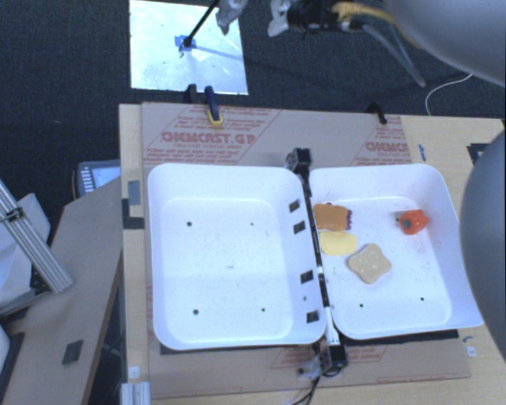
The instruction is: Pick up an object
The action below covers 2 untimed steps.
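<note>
My tool (251, 14) hangs at the far edge, past the table (261, 130); I cannot tell its state. The board under the bins reads "CHEMCAST GP" (207, 136). The right bin (439, 207) holds an orange-and-purple piece (332, 217), yellow disc (338, 244), tan toast (369, 263) and red-orange toy (411, 221).

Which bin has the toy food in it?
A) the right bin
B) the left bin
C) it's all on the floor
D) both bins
A: the orange-red piece, the tan bread-shaped piece, the yellow piece and the orange-brown piece all lie in the right bin.
</note>
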Tool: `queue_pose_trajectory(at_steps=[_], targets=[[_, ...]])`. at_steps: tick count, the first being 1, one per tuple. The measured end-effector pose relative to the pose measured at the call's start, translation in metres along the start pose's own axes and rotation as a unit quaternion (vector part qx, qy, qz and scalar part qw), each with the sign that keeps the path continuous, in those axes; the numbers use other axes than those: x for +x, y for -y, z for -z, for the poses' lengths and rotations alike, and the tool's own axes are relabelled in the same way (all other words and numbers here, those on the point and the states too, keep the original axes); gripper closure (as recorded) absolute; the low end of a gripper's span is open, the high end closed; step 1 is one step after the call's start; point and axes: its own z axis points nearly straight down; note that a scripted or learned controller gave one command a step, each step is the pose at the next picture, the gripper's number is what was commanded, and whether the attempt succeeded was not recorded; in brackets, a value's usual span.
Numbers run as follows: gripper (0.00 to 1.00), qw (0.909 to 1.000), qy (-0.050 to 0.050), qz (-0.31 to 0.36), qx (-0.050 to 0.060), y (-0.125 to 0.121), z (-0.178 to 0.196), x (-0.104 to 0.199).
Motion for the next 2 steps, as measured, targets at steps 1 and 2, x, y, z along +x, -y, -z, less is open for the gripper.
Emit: queue_pose_trajectory(at_steps=[1,2], targets=[[1.0,1.0,0.0,0.001,-0.001,0.0001,0.0116,0.0004],[0.0,1.0,0.0,0.002,-0.001,0.0001,0.0111,0.0004]])
